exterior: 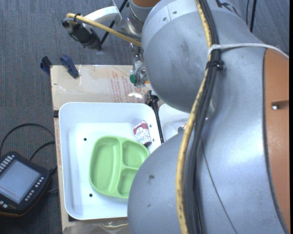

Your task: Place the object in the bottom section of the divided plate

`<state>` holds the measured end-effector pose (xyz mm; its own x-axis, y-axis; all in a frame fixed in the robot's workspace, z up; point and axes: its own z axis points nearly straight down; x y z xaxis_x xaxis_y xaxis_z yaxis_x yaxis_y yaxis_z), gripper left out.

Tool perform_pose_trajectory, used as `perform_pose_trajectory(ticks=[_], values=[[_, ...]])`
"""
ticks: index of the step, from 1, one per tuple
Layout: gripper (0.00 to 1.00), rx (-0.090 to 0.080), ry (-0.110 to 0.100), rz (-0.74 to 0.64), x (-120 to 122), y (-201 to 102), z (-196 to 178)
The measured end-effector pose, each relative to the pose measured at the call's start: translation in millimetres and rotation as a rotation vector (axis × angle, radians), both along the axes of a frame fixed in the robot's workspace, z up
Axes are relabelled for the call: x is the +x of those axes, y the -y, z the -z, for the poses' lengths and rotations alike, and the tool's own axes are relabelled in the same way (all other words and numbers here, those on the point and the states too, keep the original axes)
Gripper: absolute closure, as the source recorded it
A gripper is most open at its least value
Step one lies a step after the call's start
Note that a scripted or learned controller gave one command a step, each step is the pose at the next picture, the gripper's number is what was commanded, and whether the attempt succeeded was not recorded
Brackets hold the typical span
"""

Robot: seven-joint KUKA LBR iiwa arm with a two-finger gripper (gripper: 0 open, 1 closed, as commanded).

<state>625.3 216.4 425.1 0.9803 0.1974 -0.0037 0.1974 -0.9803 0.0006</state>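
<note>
A light green divided plate [115, 167] lies in the left white bin [73, 130]; the arm's grey body covers its right edge. A small red and white object [142, 132] lies on the bin floor, touching or just off the plate's upper right rim. It is outside the plate's sections. My gripper [137, 74] hangs from the wrist at the top of the camera view, over the cardboard behind the bin, well apart from the object. Nothing shows between its tips.
A cardboard sheet [97, 82] with two blue clamps [68, 65] lies behind the left bin. A sliver of the right bin [173, 118] shows past the arm. A teach pendant [17, 182] lies on the carpet at the left. The arm's bulk hides the right half.
</note>
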Motion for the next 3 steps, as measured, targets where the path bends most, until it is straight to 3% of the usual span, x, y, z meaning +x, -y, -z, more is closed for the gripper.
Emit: perform_pose_trajectory(ticks=[1,2,3], values=[[1.00,0.000,-0.004,-0.142,11.3,-28.7,72.6],[1.00,-0.001,-0.003,0.002,3.5,85.5,69.0],[1.00,-0.001,-0.003,-0.004,-14.1,76.1,190.7]])
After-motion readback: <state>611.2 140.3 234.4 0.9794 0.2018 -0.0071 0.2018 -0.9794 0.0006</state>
